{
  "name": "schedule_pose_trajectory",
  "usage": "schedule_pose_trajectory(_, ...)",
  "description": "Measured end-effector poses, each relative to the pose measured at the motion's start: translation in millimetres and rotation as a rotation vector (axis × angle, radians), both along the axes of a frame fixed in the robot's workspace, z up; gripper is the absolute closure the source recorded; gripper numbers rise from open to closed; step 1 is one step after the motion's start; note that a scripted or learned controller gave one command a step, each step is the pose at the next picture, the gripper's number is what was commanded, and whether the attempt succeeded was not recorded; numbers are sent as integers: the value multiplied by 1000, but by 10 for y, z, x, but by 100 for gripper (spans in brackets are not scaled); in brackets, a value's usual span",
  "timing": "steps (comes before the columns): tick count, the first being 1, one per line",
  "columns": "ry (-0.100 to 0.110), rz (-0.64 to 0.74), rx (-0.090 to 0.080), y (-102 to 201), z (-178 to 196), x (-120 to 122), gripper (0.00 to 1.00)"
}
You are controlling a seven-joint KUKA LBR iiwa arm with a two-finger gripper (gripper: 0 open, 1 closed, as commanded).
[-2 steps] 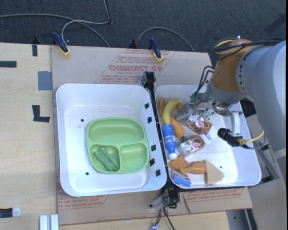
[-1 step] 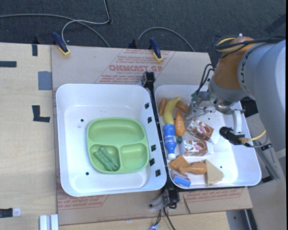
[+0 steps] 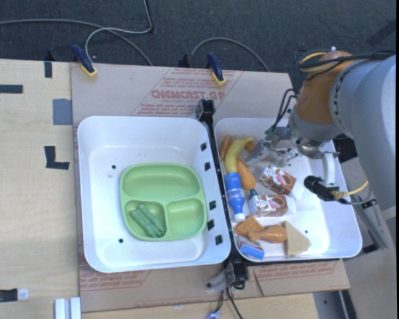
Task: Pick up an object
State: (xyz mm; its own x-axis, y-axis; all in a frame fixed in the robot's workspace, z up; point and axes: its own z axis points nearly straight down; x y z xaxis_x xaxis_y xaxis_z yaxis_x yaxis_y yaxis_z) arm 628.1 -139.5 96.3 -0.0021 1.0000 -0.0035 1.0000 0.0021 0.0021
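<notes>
Banana (image 3: 233, 153) lies just left of the hand (image 3: 277, 145), whose grip I cannot tell.

The grey arm (image 3: 359, 105) is reaching in over the right bin (image 3: 346, 234), its pincer (image 3: 279, 145) hanging near a banana (image 3: 234, 153) and carrot (image 3: 245, 174). A blue bottle (image 3: 234, 195) is lying beside snack packets (image 3: 276, 180). In the left bin (image 3: 96, 178), a green divided plate (image 3: 164, 201) is holding green beans (image 3: 147, 219).
</notes>
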Motion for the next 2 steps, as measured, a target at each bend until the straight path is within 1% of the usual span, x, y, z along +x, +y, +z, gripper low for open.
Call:
schedule_pose_trajectory(1, 32, 0, -9, 105, -119, 339, 0)
schedule_pose_trajectory(2, 6, -1, 0, 182, -15, 394, 100)
